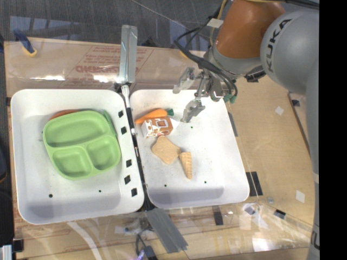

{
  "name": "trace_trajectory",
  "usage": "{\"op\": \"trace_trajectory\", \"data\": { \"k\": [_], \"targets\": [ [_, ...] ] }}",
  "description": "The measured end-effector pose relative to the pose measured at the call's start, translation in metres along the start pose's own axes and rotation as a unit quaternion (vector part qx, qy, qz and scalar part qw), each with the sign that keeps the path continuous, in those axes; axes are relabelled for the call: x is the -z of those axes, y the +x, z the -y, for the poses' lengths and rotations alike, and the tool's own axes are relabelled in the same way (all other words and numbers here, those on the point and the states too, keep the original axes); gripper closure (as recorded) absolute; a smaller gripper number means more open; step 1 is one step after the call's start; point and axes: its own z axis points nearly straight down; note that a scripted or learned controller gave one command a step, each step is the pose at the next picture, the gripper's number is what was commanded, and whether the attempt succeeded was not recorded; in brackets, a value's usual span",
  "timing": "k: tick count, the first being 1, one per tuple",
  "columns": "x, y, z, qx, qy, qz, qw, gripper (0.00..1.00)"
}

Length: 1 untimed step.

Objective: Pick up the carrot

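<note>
The carrot (pixel 152 114), orange with a small green tip, lies in the right bin (pixel 217 161) near its far left corner, against the divider. It touches a small orange-and-white carton (pixel 159 127) just in front of it. My gripper (pixel 188 96) hangs over the bin's far side, to the right of the carrot and apart from it. Its fingers are open, with one fingertip (pixel 192 110) low near the carrot's green end and nothing between them.
A bread slice (pixel 165 150) and an ice cream cone (pixel 186 164) lie mid-bin, in front of the carton. The left bin (pixel 32 188) holds a green divided plate (pixel 81 143) with something orange (pixel 64 114) under its far edge. A metal bracket (pixel 128 53) stands behind the divider.
</note>
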Motion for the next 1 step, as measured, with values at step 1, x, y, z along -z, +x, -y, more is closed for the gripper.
{"op": "trace_trajectory", "data": {
  "k": [1],
  "targets": [
    [-0.1146, 0.0553, -0.01, -0.02, 0.001, 0.013, 0.9997, 0.0]
  ]
}}
